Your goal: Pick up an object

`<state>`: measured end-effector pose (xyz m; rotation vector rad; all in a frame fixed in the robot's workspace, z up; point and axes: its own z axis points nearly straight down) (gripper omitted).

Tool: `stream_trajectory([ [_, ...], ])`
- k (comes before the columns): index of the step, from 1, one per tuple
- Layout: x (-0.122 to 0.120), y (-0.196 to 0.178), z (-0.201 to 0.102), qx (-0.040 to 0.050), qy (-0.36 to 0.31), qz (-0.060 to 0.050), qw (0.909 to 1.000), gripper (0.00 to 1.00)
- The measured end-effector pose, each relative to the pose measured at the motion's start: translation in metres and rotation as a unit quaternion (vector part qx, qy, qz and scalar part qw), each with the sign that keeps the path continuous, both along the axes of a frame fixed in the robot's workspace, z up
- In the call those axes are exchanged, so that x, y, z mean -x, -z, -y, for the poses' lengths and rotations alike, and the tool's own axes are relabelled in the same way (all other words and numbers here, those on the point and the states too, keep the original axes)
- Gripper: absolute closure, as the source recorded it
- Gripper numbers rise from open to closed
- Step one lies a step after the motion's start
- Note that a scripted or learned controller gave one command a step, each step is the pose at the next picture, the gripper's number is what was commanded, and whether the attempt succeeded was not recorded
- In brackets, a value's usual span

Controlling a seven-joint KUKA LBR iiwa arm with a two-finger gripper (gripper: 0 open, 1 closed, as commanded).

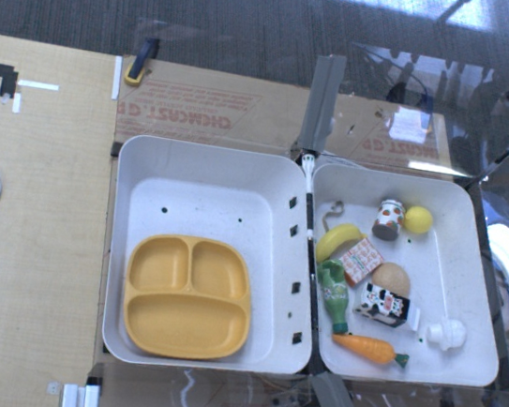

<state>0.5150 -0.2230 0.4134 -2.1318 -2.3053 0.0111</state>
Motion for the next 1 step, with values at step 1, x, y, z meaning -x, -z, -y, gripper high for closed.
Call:
stream_trajectory([
  [1,-0.0013,-0.0271,-0.0085,-0.0017,-0.239,0.002,0.971,1.0],
])
